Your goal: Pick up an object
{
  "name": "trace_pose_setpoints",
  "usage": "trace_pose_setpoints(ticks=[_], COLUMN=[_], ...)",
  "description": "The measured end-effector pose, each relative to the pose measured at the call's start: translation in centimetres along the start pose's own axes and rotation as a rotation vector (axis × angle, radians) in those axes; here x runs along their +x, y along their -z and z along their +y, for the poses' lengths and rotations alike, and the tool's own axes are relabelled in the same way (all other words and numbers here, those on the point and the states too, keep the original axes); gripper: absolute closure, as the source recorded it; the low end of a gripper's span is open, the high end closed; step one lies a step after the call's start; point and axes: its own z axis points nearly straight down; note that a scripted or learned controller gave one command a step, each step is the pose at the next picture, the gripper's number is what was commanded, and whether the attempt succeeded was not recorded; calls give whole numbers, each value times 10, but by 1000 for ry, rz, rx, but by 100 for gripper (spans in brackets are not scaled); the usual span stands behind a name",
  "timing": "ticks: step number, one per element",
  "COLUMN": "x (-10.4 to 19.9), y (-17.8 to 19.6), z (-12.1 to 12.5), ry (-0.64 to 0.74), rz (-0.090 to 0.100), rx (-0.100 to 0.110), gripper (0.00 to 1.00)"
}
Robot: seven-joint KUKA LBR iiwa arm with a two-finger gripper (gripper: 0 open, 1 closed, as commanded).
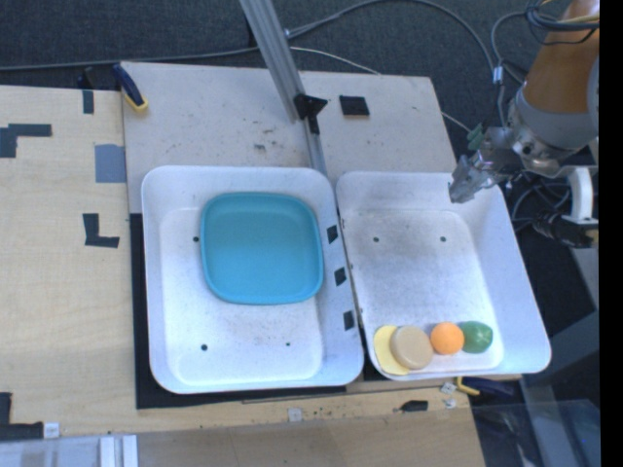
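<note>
Camera view, looking down at a slant on the counter (389, 115). The arm (560, 66) enters from 3 o'clock, its orange band high at the 2 o'clock corner and its grey wrist angled down and toward 9 o'clock. The gripper (465, 185) hangs over the 1 o'clock corner of the right bin (419, 251), at that bin's far rim. Whether the gripper is spread or pressed together cannot be told at this size and angle; nothing shows between its tips.

The candidate objects lie in a row along the right bin's 6 o'clock edge, well apart from the gripper. From 9 o'clock to 3 o'clock they are: a flat yellow disc (385, 350), a tan round piece (412, 346) resting partly over the disc, an orange ball (447, 339) just beside the tan piece, and a green ball (477, 336) touching or nearly touching the orange one.

The left bin (175, 290) holds a blue square plate (261, 247) with rounded corners, lying flat toward that bin's 12 o'clock half. A slanted metal rail (277, 47) runs from 12 o'clock down to the gap between the bins.
</note>
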Motion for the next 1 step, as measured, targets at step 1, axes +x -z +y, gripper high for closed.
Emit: trace_pose_setpoints(ticks=[1], x=[55], y=[-14], z=[-7], ry=[4], rz=[2], rx=[6], gripper=[100])
